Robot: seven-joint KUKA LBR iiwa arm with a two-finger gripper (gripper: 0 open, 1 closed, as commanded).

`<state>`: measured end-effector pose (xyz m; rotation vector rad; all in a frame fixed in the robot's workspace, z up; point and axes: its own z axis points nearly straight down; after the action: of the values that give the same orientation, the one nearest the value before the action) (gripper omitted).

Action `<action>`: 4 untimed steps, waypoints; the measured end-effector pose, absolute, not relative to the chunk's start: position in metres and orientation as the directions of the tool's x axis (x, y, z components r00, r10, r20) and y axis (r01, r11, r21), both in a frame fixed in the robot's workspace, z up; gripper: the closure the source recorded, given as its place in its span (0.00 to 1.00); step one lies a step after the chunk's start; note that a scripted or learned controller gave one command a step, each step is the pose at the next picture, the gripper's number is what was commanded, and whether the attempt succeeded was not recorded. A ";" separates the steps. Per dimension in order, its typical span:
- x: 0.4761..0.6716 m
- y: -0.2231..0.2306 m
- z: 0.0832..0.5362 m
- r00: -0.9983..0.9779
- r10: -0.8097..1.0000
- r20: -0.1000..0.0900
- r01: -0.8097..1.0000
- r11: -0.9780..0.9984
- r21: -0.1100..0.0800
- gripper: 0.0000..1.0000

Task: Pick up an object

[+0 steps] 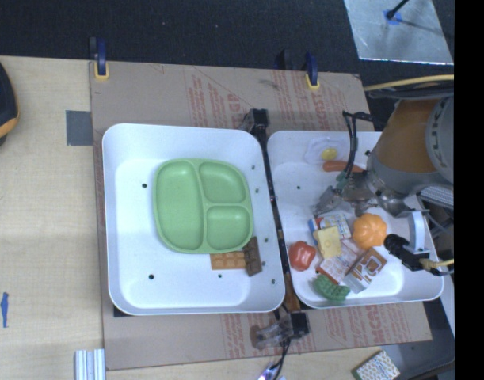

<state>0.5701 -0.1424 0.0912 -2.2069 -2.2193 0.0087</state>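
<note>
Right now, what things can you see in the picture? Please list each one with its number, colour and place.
bins: 2, white, side by side on the cardboard sheet
plate: 1, green with three sections, in the left bin
bricks: 2, orange and brown, touching, just below the plate in the left bin
orange: 1, orange, right bin, in the pile
red toy: 1, red, right bin, near its left wall
yellow block: 1, pale yellow, right bin, left of the orange
green toy: 1, dark green, right bin, at the near edge
small packets: a few, white and brown, right bin; exact count unclear
clamps: 2, blue, at the far edge of the cardboard
arm: 1, grey and orange, over the right bin
gripper: 1, dark, low over the pile
</note>
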 end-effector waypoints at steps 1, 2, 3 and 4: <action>0.661 -0.215 0.128 -0.005 1.000 -0.007 1.000 0.005 0.010 0.00; 0.530 -0.212 0.140 0.000 1.000 0.003 1.000 0.000 -0.013 0.00; 0.626 -0.200 0.090 -0.009 1.000 -0.001 1.000 0.009 0.002 0.00; 0.498 -0.213 0.091 0.001 1.000 0.003 1.000 -0.001 -0.014 0.00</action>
<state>0.4980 -0.2133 0.0910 -2.2141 -2.2117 0.0117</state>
